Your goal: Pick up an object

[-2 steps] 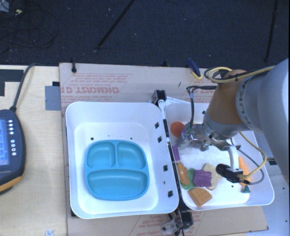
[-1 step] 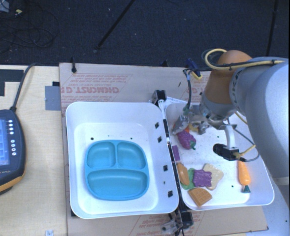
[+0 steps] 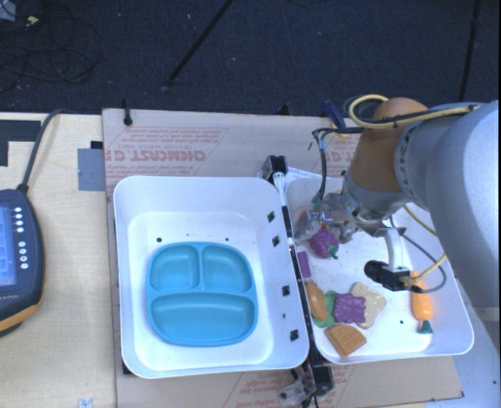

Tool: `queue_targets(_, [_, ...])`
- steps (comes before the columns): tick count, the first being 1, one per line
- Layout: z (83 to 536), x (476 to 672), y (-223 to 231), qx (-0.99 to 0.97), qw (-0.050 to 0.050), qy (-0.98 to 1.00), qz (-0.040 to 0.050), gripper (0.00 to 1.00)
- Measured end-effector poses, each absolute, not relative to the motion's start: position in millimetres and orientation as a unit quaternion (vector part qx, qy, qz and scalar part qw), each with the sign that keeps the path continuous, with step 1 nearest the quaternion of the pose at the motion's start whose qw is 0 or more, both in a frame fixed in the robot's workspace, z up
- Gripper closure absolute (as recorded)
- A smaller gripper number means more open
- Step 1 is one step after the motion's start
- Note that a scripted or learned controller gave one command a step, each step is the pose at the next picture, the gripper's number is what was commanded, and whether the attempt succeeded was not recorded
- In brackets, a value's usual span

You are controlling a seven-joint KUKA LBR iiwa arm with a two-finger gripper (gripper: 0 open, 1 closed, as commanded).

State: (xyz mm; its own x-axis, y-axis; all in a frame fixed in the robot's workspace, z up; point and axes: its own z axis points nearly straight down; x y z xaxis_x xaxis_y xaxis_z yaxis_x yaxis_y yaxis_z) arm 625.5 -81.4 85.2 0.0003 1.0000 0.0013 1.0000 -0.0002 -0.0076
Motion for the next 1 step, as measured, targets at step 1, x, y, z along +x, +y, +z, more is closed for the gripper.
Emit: queue_targets(1, [94.3, 626.7, -82.1, -0.707, 0.004, -0.708, 0.0025, 1.0])
